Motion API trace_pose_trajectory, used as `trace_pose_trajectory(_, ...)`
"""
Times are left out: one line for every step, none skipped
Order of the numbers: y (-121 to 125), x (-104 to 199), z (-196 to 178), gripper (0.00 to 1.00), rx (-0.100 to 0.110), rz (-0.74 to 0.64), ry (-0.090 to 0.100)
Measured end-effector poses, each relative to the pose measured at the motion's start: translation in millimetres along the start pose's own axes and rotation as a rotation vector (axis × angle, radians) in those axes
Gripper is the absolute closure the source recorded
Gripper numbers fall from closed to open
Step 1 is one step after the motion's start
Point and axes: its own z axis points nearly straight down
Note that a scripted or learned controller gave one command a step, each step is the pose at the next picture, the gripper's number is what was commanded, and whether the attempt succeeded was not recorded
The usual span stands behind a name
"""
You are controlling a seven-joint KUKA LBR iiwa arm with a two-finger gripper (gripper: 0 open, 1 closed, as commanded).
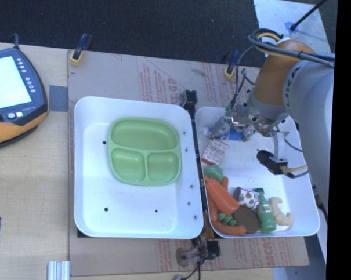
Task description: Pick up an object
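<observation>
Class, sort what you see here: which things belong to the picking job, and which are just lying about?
Job: robot's pincer; orange plastic carrots; small red-and-white packet; right white bin.
Lying about: green divided plate; orange-edged control tablet; blue clamp.

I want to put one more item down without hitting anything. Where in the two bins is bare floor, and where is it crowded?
The left white bin has bare floor all around the green divided plate, widest below it. In the right white bin, a bare patch lies mid-right. Toy foods, including the orange carrot, crowd its lower edge, and the gripper occupies the top.
</observation>
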Motion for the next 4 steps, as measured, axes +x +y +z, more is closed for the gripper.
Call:
trace_pose_trajectory(-0.9,5.6,-0.6,0.0,0.002,0.001,-0.006)
trace_pose_trajectory(-0.8,5.8,-0.2,0.0,0.002,0.001,-0.006)
trace_pose_trajectory(-0.7,4.8,0.1,0.0,0.001,0.001,-0.004)
trace_pose_trajectory(-0.6,4.8,0.1,0.0,0.001,0.0,-0.004)
